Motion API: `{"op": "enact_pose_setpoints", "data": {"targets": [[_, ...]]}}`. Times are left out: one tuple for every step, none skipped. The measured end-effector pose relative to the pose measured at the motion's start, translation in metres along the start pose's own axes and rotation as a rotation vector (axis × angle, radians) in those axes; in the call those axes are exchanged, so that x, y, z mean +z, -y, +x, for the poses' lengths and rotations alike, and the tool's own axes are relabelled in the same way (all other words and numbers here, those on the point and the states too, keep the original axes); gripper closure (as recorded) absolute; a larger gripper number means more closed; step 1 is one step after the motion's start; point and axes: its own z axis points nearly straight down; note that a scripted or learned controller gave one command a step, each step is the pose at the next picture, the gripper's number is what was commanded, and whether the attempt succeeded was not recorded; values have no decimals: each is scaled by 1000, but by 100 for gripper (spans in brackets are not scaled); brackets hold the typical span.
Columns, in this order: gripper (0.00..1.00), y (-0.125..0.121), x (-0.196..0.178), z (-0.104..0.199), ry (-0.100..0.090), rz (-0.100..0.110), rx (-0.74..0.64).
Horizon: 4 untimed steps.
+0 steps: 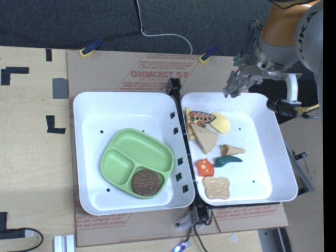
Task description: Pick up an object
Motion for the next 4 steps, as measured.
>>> {"op": "enact_pose_setpoints", "data": {"targets": [[100, 59, -189, 9, 3, -18, 1], [100, 82, -74, 78, -2, 12, -3], [100, 169, -185, 84, -1, -12, 1], [100, 172, -168, 139, 0, 1, -3]]}}
